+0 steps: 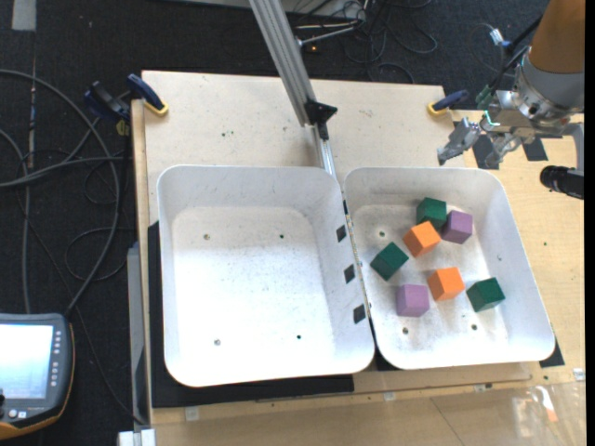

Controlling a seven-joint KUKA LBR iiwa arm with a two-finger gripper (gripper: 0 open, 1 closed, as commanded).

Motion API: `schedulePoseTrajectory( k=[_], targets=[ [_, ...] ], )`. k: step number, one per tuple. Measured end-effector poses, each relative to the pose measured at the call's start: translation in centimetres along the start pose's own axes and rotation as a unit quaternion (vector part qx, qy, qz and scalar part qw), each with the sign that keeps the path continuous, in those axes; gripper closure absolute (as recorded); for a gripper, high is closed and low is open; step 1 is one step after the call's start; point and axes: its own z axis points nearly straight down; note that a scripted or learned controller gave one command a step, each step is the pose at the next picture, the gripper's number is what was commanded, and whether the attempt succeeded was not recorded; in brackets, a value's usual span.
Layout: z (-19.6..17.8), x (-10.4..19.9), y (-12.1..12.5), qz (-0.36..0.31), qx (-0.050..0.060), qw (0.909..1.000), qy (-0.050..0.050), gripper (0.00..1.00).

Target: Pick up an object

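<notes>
My end effector (472,144) hangs open and empty above the right bin's (521,249) far rim; the nearest cube, the green one (431,211), lies below and left.

The bench (242,119) is a pale, speckled board, scuffed with small dark marks, and its far part is bare. Two shallow white bins sit side by side on its near part, touching along their inner walls: the left bin (177,249) and the right bin (521,249). A blue-and-yellow clamp (139,96) grips the far left corner of the board, and a second clamp (446,102) grips the far right corner. A slanted metal rail (284,49) comes down from the far side to meet the board just beyond where the bins join.
</notes>
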Motion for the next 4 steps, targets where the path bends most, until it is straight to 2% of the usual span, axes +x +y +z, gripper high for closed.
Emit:
schedulePoseTrajectory(
  k=[1,3,4],
  targets=[
    [-0.3,0.0,0.0,-0.001,-0.002,1.0000,-0.001,0.00],
    [12.3,-0.8,-0.6,0.001,0.001,1.0000,0.000,0.00],
    [17.4,-0.7,-0.6,0.001,-0.001,1.0000,0.000,0.00]
  ],
)
